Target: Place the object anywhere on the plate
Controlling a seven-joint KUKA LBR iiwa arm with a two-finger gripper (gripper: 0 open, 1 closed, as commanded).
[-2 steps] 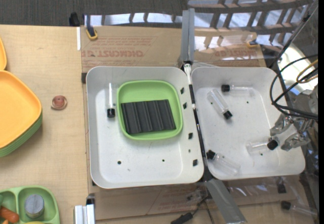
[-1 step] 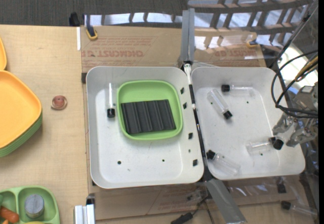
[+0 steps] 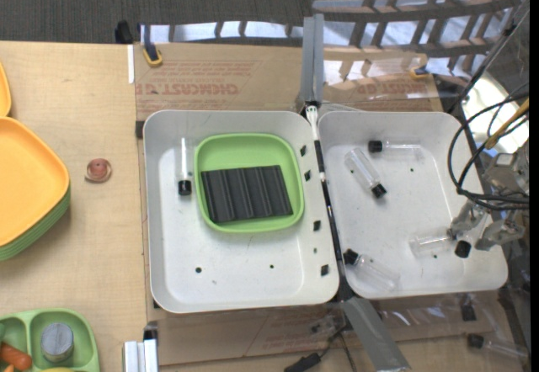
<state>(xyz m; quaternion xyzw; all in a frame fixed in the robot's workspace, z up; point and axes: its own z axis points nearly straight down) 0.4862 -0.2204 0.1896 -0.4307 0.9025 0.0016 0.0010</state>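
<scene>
We count five clear tubes with black caps: one [image 3: 184,167] lies in the left bin [image 3: 168,278] just beside the green plate [image 3: 248,151], and four lie in the right bin [image 3: 404,130]. The plate carries one dark ribbed slab [image 3: 249,193]. The jaws hover near the tube [image 3: 438,242] at the right bin's right edge; we cannot tell whether they are spread.

Wooden counter [image 3: 93,101], stack of orange plates [image 3: 25,185] at its left edge, small red knob [image 3: 98,169] beside them, green divided tray [image 3: 46,341] at bottom left, flattened cardboard [image 3: 219,88] behind the bins.
</scene>
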